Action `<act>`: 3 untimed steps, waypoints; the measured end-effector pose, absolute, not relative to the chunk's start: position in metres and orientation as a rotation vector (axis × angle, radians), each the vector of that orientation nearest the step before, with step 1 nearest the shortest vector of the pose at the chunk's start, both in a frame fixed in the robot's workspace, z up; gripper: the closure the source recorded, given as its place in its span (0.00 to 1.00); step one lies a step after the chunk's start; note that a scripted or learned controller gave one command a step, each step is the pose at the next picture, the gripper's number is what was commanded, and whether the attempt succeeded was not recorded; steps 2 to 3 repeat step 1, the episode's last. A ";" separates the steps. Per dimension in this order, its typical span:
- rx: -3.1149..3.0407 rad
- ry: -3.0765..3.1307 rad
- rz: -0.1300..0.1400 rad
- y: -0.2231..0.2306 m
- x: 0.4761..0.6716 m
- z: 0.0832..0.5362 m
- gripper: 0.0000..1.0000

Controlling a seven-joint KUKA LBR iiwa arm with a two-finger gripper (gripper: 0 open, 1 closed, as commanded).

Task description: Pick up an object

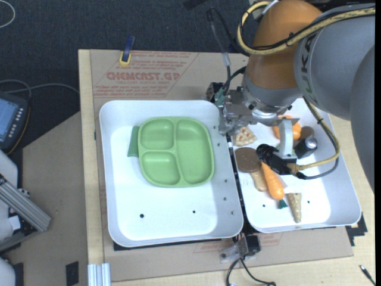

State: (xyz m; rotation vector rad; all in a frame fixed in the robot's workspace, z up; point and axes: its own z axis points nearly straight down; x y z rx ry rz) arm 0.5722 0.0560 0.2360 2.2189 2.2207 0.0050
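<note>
Left bin: shallow white plastic bin point(119, 210), at 9 o'clock on the counter point(149, 70).
Left bin contents: pale green three-compartment plastic plate point(177, 151), lying flat toward the bin's 12 o'clock half.
Right bin: second shallow white plastic bin point(336, 198), at 3 o'clock, side by side with the left one.
Right bin contents: all the small pickables are clustered at its 9 to 10 o'clock side.
Nearest object: tan waffle-textured wedge point(243, 137), flat, at 10 o'clock in the right bin.
Other objects: brown oval flat piece point(246, 158), just at 6 o'clock of the wedge. An orange plastic carrot point(274, 183) lies slanted beside it, and a tan toy cone point(295, 207) sits at 6 o'clock.
Arm: grey arm with orange band point(280, 34), comes in from 3 o'clock and covers the bin's 12 o'clock part.
Gripper: gripper point(231, 119), low over the seam between the bins, at 10 o'clock of the wedge.
Gripper state: cannot tell, the wrist hides it; nothing visibly held.
Why there: likely lining up on the wedge cluster.
Risk: the bin wall is close, so a collision or empty grab looks possible.
</note>
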 end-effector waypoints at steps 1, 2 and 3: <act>2.220 2.221 0.002 0.055 0.572 0.235 1.00; 2.220 2.221 0.002 0.055 0.572 0.235 1.00; 2.220 2.221 0.002 0.055 0.572 0.235 1.00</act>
